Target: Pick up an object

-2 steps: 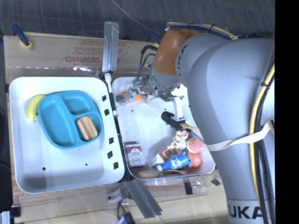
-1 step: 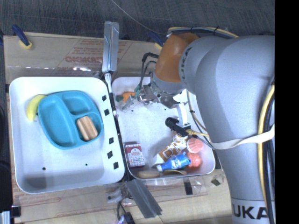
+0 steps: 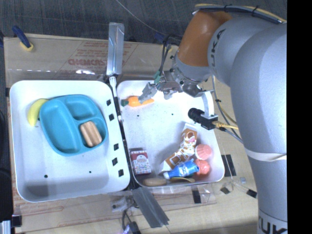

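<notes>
My gripper hangs over the far left corner of the right bin, fingers spread and open. An orange toy carrot with a green tip lies on the bin floor just under the left fingertip. It is beside that finger, not between the two. At the bin's near side are a small red box, a brown and white packet, two pink balls, a blue bottle and a brown oblong piece.
The left bin holds a blue divided plate with a brown roll in one compartment. A yellow banana lies at the plate's left. A ridge with black clips separates the bins.
</notes>
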{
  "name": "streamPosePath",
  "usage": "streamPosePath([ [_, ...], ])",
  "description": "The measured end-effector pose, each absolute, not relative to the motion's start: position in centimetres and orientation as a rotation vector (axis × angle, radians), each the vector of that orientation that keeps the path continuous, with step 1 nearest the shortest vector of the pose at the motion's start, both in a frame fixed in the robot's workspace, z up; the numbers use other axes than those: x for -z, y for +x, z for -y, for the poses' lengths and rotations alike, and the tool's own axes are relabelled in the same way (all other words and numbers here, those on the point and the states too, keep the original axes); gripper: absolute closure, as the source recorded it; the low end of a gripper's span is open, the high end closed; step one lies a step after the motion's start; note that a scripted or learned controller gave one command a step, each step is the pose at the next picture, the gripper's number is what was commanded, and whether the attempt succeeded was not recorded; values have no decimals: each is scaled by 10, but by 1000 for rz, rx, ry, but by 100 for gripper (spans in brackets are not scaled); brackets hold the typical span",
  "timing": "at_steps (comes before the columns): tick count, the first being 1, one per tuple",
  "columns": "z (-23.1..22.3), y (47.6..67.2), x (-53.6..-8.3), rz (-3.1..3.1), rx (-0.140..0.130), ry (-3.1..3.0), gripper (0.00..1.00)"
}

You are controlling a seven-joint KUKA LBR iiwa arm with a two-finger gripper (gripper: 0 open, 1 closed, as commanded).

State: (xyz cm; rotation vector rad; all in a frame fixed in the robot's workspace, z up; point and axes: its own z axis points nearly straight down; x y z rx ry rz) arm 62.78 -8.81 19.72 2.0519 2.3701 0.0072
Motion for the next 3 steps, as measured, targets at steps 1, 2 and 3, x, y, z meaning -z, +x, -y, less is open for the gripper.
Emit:
streamPosePath([
  [1,107,624,-113,-2019,9,2415,0],
  [2,92,657,-92,-2281,2,2162,0],
  [3,90,656,-101,-2293,10,2161,100],
])
